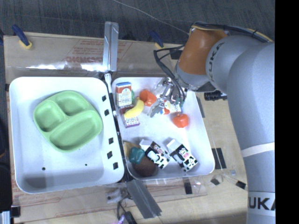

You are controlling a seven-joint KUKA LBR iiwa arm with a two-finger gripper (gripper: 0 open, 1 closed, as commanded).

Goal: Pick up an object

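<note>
Camera view from above, slanted: the KUKA arm [243,78] enters from 3 o'clock and its gripper [164,98] hangs low over the upper half of the right bin [205,139]. Whether the fingers are open or closed cannot be told; the metal parts blur together, and nothing can be seen held between them. The task names no particular object, so the candidates are the items nearest the gripper: an orange piece [147,96] just beside it at 9 o'clock, and a red tomato-like toy [180,120] near it at 5 o'clock. A small orange-and-white scrap sits directly under the gripper, too obscured to identify.

Judged for the step in hand, the tomato-like toy is the cleaner target: it lies apart from its neighbours, so the fingers could straddle it without nudging anything. The orange piece crowds against a yellow banana-shaped toy [135,109], which risks a double contact or a slip. A vertical descent, centred on the chosen item, with closure only once both fingers are below its widest part, looks advisable.

Count, right bin: one small carton [124,94] at 11 o'clock, one flat packet [131,121] beneath the banana-shaped toy, two cow-patterned boxes [172,155] at 6 o'clock, one teal object [137,154] and one dark brown round object [145,168] beside them. Left bin [28,171]: one green divided plate [68,120] with three compartments. Both bins rest on the table [219,120].
</note>
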